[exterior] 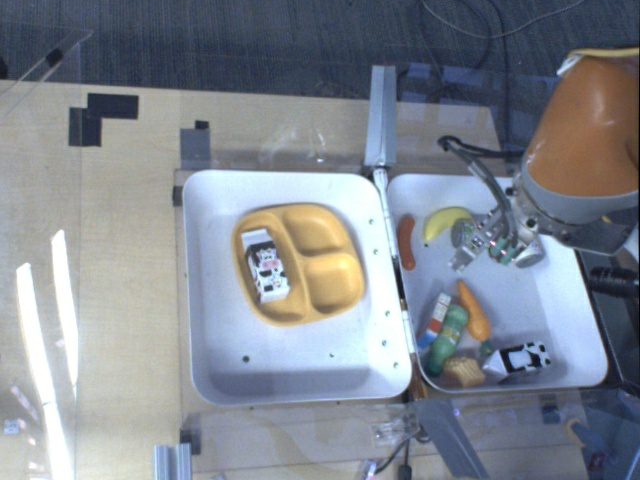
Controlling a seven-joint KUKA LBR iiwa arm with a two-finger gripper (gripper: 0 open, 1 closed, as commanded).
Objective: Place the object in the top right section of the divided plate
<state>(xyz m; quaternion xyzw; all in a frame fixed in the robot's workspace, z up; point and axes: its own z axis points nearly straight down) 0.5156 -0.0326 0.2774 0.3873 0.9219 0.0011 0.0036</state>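
Observation:
A yellow divided plate (300,314) lies in the left bin (290,368). A small white toy car (266,266) rests in the plate's long left section. The top right section (318,228) holds nothing. My gripper (466,246) hovers in the right bin (560,308), just right of a yellow banana (443,223), and stands open with nothing between its fingers. The grey and orange arm comes in from the right.
The right bin also holds a red sausage (406,241) by the left wall, an orange carrot (474,310), a green bottle (446,335), a brownish lump (462,370) and a black-and-white toy car (521,359). A metal divider (381,118) runs between the bins.

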